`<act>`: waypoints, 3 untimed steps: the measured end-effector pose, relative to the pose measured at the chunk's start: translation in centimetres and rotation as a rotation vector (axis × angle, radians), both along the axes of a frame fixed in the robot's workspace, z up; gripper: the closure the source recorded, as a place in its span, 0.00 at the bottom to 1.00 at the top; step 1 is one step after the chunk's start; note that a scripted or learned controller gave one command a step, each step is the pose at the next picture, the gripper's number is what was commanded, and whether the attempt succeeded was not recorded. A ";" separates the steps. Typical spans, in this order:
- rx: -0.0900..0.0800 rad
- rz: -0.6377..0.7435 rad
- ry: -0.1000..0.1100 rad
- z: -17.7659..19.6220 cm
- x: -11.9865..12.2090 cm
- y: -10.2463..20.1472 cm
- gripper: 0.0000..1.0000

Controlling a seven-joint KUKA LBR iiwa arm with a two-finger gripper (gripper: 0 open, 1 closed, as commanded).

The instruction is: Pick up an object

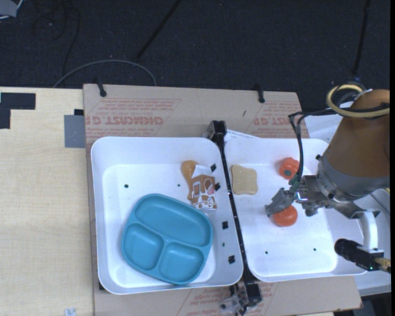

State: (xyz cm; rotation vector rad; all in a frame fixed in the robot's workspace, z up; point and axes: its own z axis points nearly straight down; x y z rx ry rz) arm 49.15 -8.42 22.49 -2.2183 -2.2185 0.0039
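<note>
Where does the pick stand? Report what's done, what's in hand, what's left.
Done: the arm has reached into the right bin, and its hand sits right over an orange-red round object. In hand: nothing that can be confirmed; the object lies on the bin floor. Left: gripping and lifting it. A second orange-red object, the tan slice and the blue divided tray lie apart from the hand.

One fixed camera overlooks both bins (112, 176) obliquely.

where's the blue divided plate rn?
The blue divided plate lies in the left bin, toward its front, just below the small patterned packet.
</note>
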 end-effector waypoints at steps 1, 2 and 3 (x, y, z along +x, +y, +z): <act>0.001 0.000 0.004 -4.5 -0.7 -0.1 0.00; 0.002 0.000 0.006 -10.9 -1.0 0.3 0.00; 0.000 -0.001 -0.002 -13.8 -1.0 0.3 0.00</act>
